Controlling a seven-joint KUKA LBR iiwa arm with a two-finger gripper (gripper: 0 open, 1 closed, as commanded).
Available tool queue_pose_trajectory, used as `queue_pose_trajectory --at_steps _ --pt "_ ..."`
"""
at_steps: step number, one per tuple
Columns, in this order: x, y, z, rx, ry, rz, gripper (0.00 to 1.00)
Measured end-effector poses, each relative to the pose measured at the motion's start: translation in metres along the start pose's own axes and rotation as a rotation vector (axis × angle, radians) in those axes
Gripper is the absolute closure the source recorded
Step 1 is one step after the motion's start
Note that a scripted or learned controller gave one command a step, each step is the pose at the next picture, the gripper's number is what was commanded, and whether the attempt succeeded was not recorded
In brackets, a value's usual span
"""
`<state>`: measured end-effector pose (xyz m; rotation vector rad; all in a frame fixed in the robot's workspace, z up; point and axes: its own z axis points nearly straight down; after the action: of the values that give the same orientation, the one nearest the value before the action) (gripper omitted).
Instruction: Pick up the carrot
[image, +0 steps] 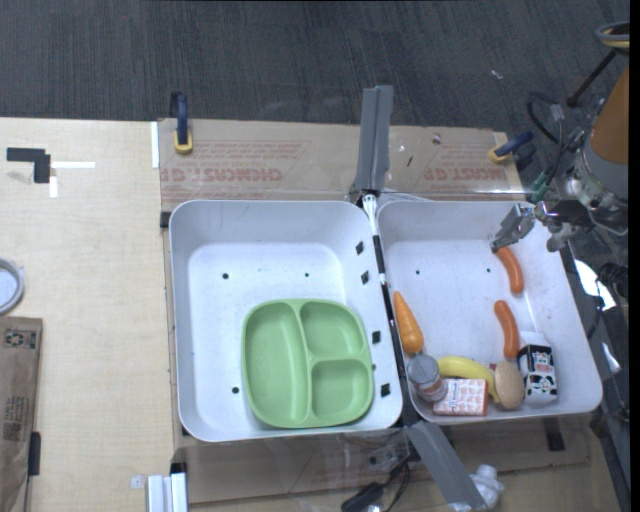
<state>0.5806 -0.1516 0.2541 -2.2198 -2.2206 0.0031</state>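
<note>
"chemcst" print on cardboard sheet (300, 160)

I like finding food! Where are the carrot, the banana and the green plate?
carrot (406, 322): camera view, middle of its orange body.
banana (463, 368): camera view, middle of its yellow curve.
green plate (270, 362): camera view, floor of its large left compartment.

A robotics lab: two white bins (190, 330) sit on a wooden bench (80, 250) lined with clamped cardboard (270, 160), dark carpet (250, 50) beyond, cables (555, 115) far right.

Even overhead light, soft shadows, slightly soft focus throughout.
</note>
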Motion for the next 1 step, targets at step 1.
queue_pose_trajectory --at_steps 1 --pt "0.0418 -0.0383 0.1044 0.000 0.000 -0.196 0.00"
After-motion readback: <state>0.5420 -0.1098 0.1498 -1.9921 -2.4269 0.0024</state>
